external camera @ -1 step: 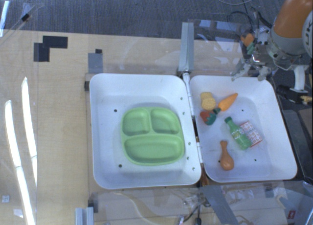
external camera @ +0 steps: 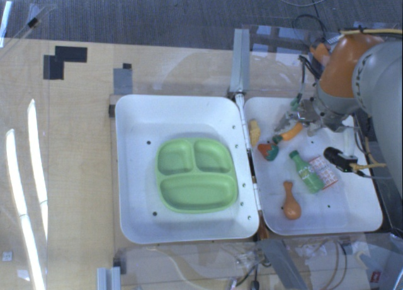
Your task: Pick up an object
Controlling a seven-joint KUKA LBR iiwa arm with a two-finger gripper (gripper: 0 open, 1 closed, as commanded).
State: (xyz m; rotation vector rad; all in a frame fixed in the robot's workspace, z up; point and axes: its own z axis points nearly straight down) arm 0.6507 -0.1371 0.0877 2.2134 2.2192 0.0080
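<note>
Overhead, the gripper (external camera: 295, 118) sat low in the right bin (external camera: 352, 219), fingers slightly apart around the top end of a carrot (external camera: 288, 133); a firm grip could not be confirmed. Below the carrot: strawberry (external camera: 270, 151), green bottle (external camera: 305, 171), brown gourd (external camera: 290, 203). Left of the carrot, a green tray (external camera: 196, 176) lay in the left bin (external camera: 135, 156).

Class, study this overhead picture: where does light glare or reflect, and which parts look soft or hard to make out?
In the camera view, bright streaks of reflected light cross the wooden bench at the left; the left white bin looks evenly lit, with the green divided tray crisp; the grey arm at the right is large and soft-edged, and the tool is small and muddled against the toys.
</note>
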